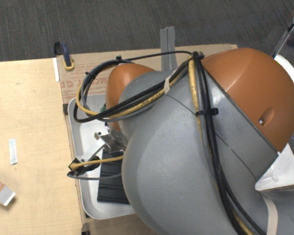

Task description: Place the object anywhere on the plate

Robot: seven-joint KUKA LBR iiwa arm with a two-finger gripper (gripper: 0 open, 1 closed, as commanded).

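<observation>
Over the white bin (88,204), arm (193,161) blocks most of gripper (109,140); can't tell if open/shut, so go slow, centre obj over plate before release

We see bright, even light from above, no hard shadows. Bench (25,101) evenly lit, wood tone flat. Arm (186,188) throws soft shadow into bin (83,147) below, darkest under grey shell. We note broad dull sheen on orange dome (248,88), no harsh glare. Arm near lens, slightly soft. Carpet (125,12) weave readable. White rim (290,70) at right nearly blown out.
</observation>
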